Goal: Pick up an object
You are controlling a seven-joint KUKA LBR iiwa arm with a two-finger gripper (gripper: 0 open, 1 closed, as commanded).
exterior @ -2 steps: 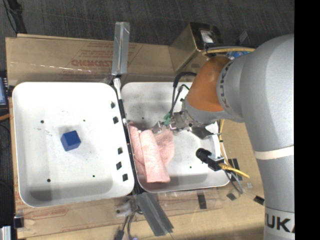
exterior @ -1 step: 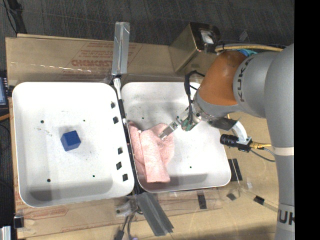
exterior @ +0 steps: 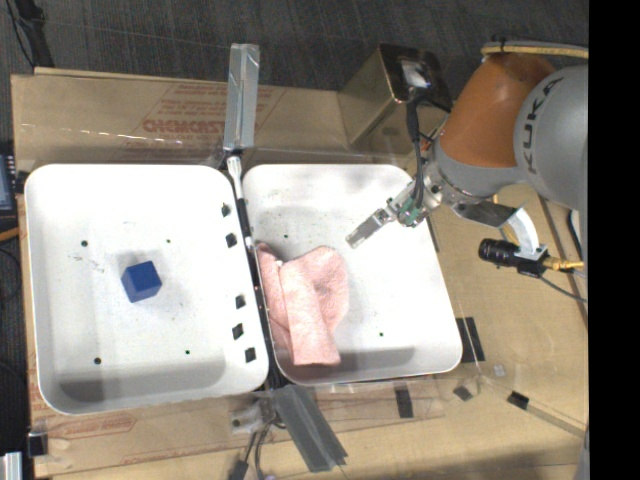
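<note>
On the counter's left side: white left bin, 1 item in it, a blue cube. The cube sits flat on the bin floor a bit left of centre, well apart from all 4 walls.

Printed cardboard sheet lies under and behind the bins. A grey metal bar stands at the back, in line with the seam where the 2 bins meet.

Right bin: 1 pink cloth, folded, bunched against the bin's left wall and running down towards the front wall. The back half of the bin floor is bare white with faint smudges.

The hand is over the right bin's back-right area, pointing down-left towards the cloth, near it but apart. Can't tell how far open the hand is from this angle. The cloth and cube both lie clear of it. Can't tell if it touches the bin floor.

Behind it the grey arm with its orange band comes in from the right. A brown box sits behind the right bin's back edge.
</note>
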